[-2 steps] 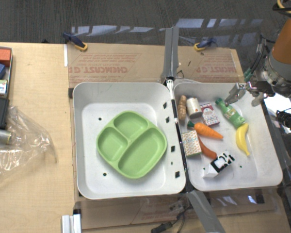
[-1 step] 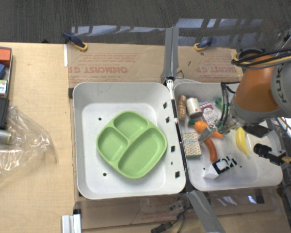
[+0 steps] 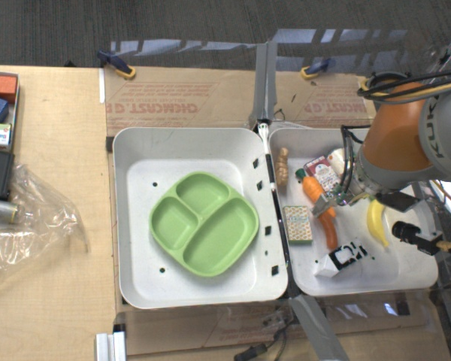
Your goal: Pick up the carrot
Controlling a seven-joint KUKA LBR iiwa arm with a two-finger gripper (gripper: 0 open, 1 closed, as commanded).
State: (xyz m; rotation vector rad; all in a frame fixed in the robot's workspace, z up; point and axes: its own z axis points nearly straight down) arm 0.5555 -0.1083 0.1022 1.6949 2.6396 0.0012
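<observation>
Carrot is seen in the right bin, touched by the pincer; its grip cannot be told.

The arm is a thick rounded body, grey with a broad orange band wrapping the section above the wrist. Part of a dark letter marking sits on the grey shell beside the band. A bundle of black and yellow cables runs across its top. Below the band the wrist narrows to a grey collar, and small black fittings project from the metal gripper hardware beneath it.
</observation>
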